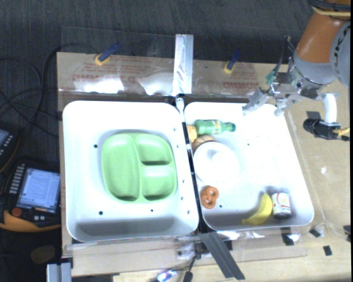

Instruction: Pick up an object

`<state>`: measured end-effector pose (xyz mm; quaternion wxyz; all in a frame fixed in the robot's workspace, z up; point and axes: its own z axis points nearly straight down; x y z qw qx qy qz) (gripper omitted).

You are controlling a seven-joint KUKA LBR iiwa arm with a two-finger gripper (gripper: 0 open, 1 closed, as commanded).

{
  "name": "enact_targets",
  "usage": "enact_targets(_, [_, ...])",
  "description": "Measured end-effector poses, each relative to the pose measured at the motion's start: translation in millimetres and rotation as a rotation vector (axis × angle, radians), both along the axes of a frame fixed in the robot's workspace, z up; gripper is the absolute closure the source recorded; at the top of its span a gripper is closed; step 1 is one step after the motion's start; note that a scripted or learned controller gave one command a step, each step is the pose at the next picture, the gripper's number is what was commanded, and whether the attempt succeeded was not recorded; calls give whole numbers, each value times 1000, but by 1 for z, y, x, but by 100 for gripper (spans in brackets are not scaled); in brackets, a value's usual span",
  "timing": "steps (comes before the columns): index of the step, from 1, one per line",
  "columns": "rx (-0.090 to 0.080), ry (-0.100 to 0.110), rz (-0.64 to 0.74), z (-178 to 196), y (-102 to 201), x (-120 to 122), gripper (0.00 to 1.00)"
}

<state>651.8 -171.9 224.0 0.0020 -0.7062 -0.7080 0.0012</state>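
The right bin (285, 157) holds a green bottle (214, 126) lying on its side, a brown bun-like item (201, 141), a white round plate (215, 160), a pretzel (209, 196), a yellow banana (259, 211) and a small can (281, 204). My gripper (266, 102) hangs above the right bin's far right corner, its fingers spread open with nothing between them. It stands well apart from the bottle, to that object's upper right.
A green divided tray (140, 165) lies in the left bin (82, 157). A clear plastic sheet with blue and yellow clips (107, 54) lines the back of the bench. Screens and cables sit off the bench at the left.
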Motion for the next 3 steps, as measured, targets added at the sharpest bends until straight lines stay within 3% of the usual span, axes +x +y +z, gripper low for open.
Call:
enact_targets(1, [2,0,161,-106,7,-84,0])
enact_targets(2, [0,-1,323,-62,-51,-169,0])
enact_targets(3, [-4,-9,259,-135,-28,-166,0])
